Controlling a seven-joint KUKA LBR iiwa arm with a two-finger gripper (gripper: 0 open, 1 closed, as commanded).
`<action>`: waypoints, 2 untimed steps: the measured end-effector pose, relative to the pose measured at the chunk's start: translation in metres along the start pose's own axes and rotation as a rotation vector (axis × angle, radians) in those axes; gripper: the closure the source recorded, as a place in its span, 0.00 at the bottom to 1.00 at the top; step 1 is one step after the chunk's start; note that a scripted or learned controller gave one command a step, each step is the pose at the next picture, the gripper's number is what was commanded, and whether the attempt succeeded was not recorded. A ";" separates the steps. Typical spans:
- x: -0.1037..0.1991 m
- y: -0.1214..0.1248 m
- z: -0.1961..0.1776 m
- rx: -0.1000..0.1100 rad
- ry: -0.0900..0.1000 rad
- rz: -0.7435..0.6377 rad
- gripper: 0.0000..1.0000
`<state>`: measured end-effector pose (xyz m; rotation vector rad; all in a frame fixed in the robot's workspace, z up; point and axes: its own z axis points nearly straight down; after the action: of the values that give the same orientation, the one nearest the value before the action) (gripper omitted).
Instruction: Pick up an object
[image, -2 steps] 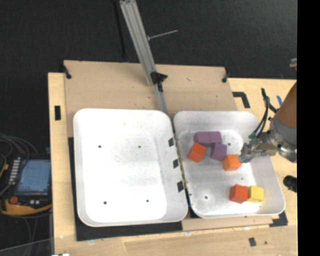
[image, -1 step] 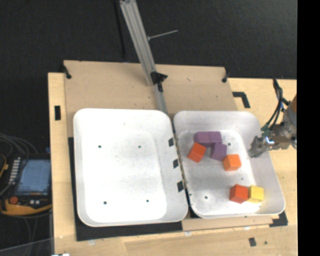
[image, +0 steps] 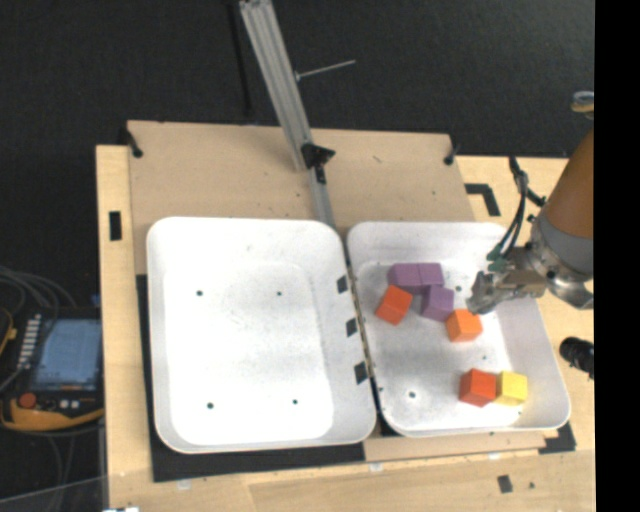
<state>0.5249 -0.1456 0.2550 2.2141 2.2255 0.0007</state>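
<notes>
From above, my jaws (image: 481, 298) hang in the right bin (image: 395, 245), just at 1 o'clock of a small orange cube (image: 463, 325); I cannot tell if they are open or closed. A matte purple L-shaped block (image: 425, 287) lies beside, at 9 o'clock of them.

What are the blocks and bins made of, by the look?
Purple blocks and orange blocks: probably painted wood or foam, with a matte, even colour and no glare. Bins: likely white plastic, with a smooth moulded rim and rounded corners. Can't confirm either.
</notes>
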 end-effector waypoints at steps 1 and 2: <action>0.053 0.010 -0.008 -0.002 0.002 -0.004 1.00; 0.109 0.018 -0.012 0.000 0.003 -0.004 1.00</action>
<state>0.5423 -0.0367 0.2667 2.2112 2.2311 0.0041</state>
